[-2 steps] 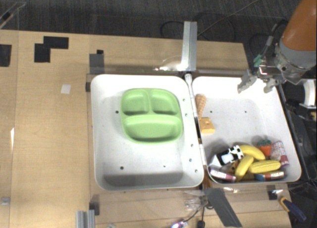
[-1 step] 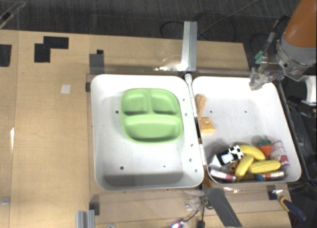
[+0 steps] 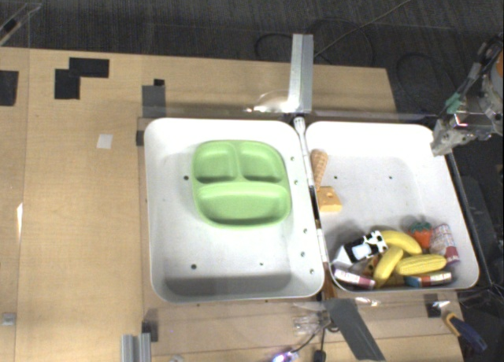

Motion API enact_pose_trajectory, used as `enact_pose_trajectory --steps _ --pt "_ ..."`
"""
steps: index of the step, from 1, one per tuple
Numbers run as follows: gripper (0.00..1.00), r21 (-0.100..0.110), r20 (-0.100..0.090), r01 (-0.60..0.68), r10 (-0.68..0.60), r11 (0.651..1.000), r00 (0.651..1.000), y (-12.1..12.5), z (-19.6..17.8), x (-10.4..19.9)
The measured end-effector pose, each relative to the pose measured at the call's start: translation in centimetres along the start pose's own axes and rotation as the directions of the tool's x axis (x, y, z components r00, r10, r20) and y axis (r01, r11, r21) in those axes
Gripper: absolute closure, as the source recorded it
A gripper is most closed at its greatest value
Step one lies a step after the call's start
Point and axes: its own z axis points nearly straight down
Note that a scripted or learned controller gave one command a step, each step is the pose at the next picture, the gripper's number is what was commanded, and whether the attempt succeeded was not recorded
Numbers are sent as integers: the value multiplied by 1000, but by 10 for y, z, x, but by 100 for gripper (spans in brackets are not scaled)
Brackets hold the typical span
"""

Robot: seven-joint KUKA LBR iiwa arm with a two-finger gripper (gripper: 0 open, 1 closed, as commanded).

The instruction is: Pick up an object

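camera view: I'm watching from above, both white bins side by side.
gripper (image 3: 449, 136): sitting over the far right corner of the right bin (image 3: 394, 156); honestly can't tell its state, and I see nothing in it.
task stuff: bananas (image 3: 405, 254) piled in that bin's near right corner with a black-and-white toy (image 3: 364, 247) and markers (image 3: 354, 278). An ice cream cone (image 3: 318, 165) and an orange block (image 3: 329, 199) lie along its left wall.
left bin (image 3: 169, 219): green divided plate (image 3: 239, 182) in the middle.
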Motion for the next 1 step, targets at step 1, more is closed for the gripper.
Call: enact_pose_trajectory --steps 1 --pt "100 1 -1 260 -260 966 966 42 97 -6"
